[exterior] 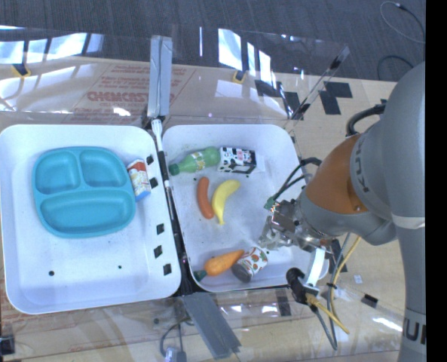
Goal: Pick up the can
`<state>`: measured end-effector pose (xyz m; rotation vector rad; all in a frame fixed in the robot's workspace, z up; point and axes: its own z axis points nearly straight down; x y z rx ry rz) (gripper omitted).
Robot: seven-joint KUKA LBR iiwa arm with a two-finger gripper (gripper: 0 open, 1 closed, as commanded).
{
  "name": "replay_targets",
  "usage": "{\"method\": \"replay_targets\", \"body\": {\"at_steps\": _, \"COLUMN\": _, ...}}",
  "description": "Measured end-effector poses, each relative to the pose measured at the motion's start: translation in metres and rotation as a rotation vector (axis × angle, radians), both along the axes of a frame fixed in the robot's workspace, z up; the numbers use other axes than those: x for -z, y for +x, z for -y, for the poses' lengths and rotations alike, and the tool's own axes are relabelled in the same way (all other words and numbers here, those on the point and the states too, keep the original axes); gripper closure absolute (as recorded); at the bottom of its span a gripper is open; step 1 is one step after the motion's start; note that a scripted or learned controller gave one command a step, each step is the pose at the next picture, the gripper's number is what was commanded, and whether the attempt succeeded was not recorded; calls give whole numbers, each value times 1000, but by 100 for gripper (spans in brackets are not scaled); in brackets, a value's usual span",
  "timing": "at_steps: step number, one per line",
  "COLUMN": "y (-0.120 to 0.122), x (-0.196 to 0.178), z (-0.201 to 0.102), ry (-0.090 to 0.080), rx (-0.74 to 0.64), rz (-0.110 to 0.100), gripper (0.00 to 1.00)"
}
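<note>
While the grey arm with its orange band reaches in from the right, its two-finger gripper hangs over the right-hand shallow white bin, just right of the small patterned metal can that lies on its side near that bin's front wall. The gripper is close beside the can, yet the can is not between its fingers, and whether the jaws stand open or closed cannot be told from this slanted view, since the wrist and cabling hide them. An orange plastic carrot with a green tip lies touching the can on its left. Farther back from the can, toward the middle of the same bin, a yellow plastic banana lies beside a slim orange-red sausage-shaped toy. Behind those, well apart from the can near the bin's far wall, a green plastic bottle lies on its side next to a black-and-white cow-patterned carton. Left of the can, across the divider, the left-hand shallow white bin holds a blue three-compartment plastic tray, with a small red-and-white labelled tin lying against the tray's right edge.
</note>
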<state>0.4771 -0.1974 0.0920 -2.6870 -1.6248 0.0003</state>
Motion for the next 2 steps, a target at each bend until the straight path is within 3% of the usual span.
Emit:
{"method": "replay_targets", "body": {"at_steps": 1, "y": -1, "x": -10, "z": 2, "ry": 0, "rx": 0, "rz": -1, "gripper": 0}}
{"method": "replay_targets", "body": {"at_steps": 2, "y": -1, "x": -11, "z": -5, "ry": 4, "rx": -97, "rz": -3, "gripper": 0}}
